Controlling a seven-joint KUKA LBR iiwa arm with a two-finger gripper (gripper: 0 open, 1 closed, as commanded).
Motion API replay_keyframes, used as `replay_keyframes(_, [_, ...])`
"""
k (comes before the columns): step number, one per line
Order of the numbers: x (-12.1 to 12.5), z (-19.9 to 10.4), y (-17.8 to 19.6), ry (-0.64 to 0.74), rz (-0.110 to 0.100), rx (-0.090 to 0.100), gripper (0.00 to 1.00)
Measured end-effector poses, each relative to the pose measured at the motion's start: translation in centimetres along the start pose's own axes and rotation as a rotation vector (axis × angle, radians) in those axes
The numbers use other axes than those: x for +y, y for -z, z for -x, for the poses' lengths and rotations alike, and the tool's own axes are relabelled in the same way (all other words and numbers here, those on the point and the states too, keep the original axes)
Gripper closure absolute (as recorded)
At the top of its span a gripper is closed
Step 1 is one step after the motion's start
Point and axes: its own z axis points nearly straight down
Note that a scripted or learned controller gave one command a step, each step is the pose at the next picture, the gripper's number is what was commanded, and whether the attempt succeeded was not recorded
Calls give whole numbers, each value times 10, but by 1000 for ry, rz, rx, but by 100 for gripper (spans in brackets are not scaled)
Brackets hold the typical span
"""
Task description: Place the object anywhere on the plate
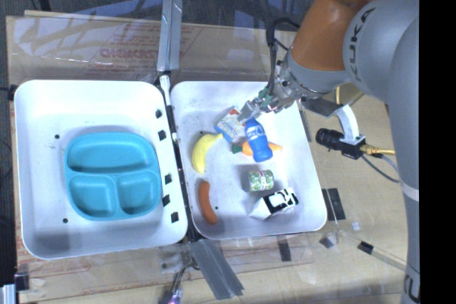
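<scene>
The gripper hovers over the right bin — the blue bottle lies just at its six o'clock. Bottle's long axis runs twelve-to-six; the plate sits far off at nine o'clock — jaws' state I cannot tell.

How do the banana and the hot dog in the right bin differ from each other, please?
The banana is yellow; the hot dog is orange-brown. The banana is curved and thicker, while the hot dog is straighter and slimmer. The banana lies nearer the bin's middle; the hot dog lies closer to the near rim of the right bin. Both lie flat along that bin's left side, apart from each other.
</scene>
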Motion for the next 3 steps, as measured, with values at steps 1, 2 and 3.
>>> replay_keyframes(1, [-22, -63, -29, 143, -3, 3, 100])
replay_keyframes(2, [-2, -189, -30, 355, -3, 2, 100])
replay_keyframes(3, [-2, -189, -30, 354, -3, 2, 0])
